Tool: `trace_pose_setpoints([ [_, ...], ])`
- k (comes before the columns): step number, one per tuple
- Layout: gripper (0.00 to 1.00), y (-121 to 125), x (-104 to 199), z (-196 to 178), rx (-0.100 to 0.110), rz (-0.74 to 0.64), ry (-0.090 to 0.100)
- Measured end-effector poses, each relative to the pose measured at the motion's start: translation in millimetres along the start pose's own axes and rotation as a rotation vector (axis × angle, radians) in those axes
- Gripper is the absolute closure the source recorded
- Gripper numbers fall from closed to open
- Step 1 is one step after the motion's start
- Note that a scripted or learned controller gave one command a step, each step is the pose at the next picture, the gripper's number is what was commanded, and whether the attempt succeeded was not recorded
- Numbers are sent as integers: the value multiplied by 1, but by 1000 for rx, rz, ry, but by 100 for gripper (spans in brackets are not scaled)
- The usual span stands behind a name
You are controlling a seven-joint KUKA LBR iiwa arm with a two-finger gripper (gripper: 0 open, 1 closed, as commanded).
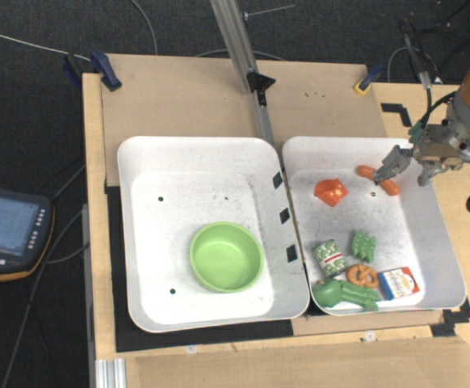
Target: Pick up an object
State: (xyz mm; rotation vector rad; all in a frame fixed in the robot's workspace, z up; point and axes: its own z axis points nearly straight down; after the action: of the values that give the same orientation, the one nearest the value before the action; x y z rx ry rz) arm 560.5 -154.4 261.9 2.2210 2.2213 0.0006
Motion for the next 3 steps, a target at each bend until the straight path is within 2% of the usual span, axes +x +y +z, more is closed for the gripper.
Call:
trace_pose_setpoints([
  [3,0,-6,2,146,4,0,1],
])
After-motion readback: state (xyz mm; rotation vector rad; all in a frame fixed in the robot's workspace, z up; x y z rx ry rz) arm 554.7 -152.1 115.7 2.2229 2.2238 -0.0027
